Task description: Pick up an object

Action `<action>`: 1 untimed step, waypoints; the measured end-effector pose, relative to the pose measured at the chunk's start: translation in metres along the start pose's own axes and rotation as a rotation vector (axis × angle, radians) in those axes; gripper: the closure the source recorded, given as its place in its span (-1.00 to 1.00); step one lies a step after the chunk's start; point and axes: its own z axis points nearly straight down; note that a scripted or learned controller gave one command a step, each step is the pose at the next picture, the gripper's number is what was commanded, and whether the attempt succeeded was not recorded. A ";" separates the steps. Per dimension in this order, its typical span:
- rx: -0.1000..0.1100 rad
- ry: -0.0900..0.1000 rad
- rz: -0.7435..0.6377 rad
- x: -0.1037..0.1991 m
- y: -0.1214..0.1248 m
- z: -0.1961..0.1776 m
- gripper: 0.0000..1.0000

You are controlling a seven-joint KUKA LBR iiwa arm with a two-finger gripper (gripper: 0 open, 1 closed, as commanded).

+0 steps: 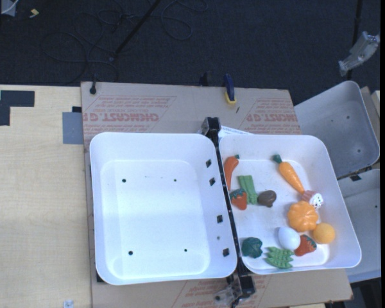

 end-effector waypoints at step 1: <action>-0.002 0.005 -0.019 0.010 0.002 -0.012 1.00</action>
